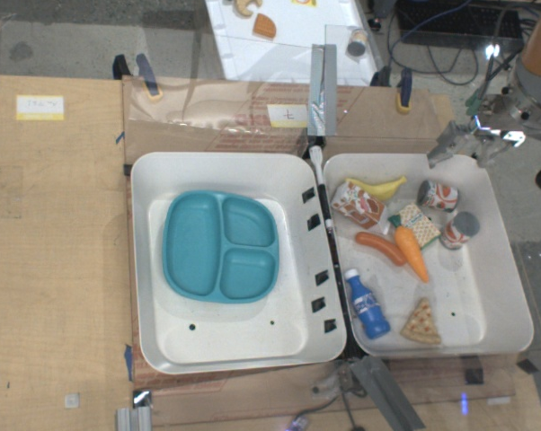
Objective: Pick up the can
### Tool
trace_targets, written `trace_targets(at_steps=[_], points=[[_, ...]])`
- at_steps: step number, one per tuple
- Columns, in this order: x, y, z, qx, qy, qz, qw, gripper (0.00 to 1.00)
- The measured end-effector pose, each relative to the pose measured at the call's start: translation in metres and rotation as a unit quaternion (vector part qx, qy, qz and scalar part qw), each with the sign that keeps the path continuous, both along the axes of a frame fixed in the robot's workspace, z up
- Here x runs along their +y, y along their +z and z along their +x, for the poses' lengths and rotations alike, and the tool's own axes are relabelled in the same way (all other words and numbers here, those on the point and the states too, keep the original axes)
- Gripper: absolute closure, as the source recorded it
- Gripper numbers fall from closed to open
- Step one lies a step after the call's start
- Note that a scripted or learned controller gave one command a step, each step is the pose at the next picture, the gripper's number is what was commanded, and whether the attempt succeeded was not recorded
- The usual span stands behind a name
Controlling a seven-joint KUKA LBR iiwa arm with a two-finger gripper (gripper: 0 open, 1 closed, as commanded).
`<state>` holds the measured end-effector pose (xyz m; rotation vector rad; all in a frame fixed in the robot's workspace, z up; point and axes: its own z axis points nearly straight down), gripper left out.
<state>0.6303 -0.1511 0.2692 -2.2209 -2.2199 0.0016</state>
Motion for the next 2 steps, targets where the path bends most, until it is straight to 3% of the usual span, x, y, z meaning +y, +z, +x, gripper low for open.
trace_targets(at_steps=[1, 2], points=[[-0.024, -0.149, 0.013, -0.001, -0.010, -0.0006, 1.0000, 0.00], [-0.045, -0.169, -0.023, -0.009, -0.042, 0.0005, 0.9991, 0.00]])
